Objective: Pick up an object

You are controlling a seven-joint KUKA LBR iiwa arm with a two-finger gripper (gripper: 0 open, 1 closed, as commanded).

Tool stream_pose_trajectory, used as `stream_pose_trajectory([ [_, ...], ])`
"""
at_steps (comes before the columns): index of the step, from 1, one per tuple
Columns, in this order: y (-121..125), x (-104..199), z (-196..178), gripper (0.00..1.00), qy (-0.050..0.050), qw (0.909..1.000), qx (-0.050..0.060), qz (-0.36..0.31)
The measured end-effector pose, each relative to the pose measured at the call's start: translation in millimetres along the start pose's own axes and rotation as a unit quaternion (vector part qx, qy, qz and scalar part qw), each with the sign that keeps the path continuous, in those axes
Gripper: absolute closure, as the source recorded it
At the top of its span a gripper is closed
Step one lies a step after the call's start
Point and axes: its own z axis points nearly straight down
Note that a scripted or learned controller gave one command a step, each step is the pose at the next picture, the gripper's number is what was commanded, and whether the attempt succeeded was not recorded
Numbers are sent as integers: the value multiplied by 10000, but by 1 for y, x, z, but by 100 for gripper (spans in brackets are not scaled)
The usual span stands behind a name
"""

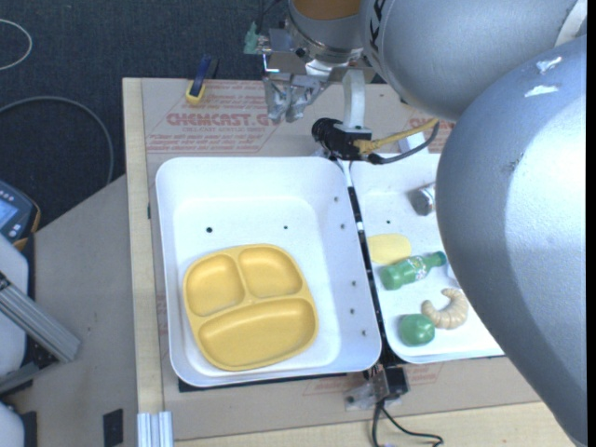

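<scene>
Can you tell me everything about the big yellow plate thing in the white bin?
The yellow tray is a divided plate that looks like smooth, matte plastic. It has rounded corners and three hollows: two small ones along its upper side and one long one below them. All three look bare. It lies flat, right side up, turned a little askew, on the floor of the left bin, toward the near left corner. Nothing else touches it, and the gripper is far from it, beyond the bin's far rim.

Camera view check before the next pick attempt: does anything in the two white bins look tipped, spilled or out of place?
Only the small green plastic bottle in the right white bin lies on its side; nothing looks spilled or damaged.
</scene>
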Motion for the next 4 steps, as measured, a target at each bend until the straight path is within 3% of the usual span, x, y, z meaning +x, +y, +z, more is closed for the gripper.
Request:
stream_pose_trajectory([
  [1,-79,33,-22,100,7,9999,109,-46],
  [2,-82,46,153,100,-26,9999,163,-22],
  [3,-78,47,133,100,1,10000,90,-19],
  [4,-190,53,47,100,8,9999,112,-45],
])
